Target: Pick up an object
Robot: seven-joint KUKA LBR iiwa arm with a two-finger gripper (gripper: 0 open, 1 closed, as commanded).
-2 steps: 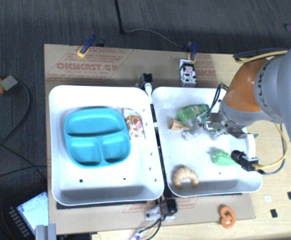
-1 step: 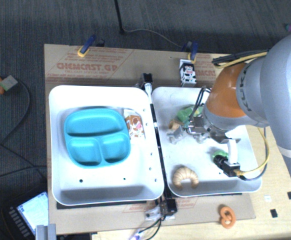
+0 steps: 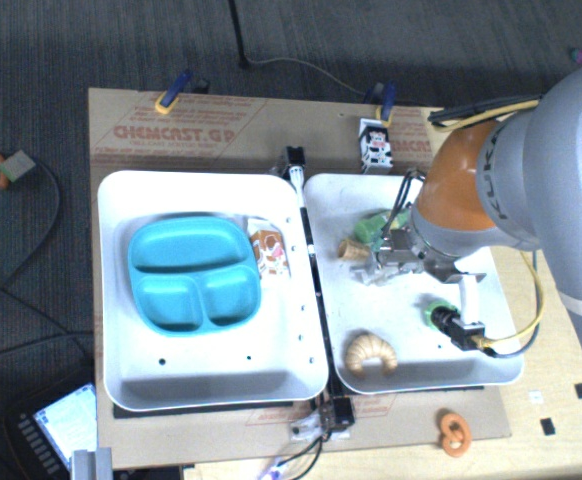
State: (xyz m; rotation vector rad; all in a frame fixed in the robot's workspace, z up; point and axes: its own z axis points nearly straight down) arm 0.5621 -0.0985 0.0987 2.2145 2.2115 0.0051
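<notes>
Tan curled croissant (image 3: 370, 353), unheld

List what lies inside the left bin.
The left bin holds a blue divided tray and, beside the tray's right edge, a small brown-and-white packet. Whatever lies under the tray is covered.

Hidden and cut-off parts
The arm (image 3: 531, 183) is covering part of the green object (image 3: 374, 226); the frame's right edge is cropping the arm.
</notes>
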